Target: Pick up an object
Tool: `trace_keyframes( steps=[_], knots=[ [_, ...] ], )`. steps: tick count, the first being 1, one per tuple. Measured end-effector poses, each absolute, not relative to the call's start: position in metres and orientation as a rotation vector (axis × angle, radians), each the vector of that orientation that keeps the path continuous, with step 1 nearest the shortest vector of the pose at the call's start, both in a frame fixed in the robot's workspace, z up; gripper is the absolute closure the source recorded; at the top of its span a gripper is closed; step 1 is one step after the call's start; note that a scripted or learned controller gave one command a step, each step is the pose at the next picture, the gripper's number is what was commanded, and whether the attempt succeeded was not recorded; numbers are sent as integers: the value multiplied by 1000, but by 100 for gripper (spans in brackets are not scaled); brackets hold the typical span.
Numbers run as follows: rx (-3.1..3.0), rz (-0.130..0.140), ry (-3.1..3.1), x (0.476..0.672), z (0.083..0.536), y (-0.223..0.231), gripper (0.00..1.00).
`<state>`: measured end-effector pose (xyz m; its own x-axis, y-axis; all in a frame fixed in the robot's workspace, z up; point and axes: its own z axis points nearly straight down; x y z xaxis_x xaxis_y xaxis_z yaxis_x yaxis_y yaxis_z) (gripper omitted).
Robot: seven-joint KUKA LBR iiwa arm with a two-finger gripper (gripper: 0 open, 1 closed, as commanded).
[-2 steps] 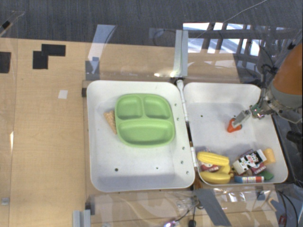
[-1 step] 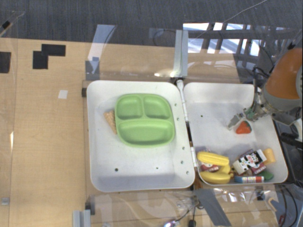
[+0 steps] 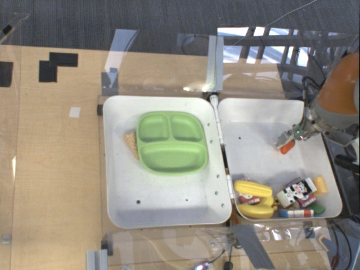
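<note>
My gripper [image 3: 293,135] hangs over the upper right part of the right bin [image 3: 253,122], below the arm's orange band. A small orange-red piece [image 3: 287,147] sits right at its lower left tip; whether it is gripped or just lies beneath I cannot tell. Along the right bin's front edge lie a yellow toy with a red patch [image 3: 253,190], a yellow banana-like piece [image 3: 256,210], a black and white carton [image 3: 297,191], a small yellow block [image 3: 320,183] and a red and blue marker [image 3: 297,212].
The left bin [image 3: 121,196] holds a green divided plate [image 3: 171,142] with a tan wafer-like piece [image 3: 131,143] sticking out under its left side. A metal divider [image 3: 220,151] separates the bins. Cables and a metal frame [image 3: 292,55] stand behind the right bin.
</note>
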<state>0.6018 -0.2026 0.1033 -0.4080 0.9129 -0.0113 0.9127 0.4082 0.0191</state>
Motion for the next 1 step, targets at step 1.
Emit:
trace_keyframes(
  steps=[1],
  knots=[
    [1803, 5, 2562, 607, 176, -205, 100]
  ],
)
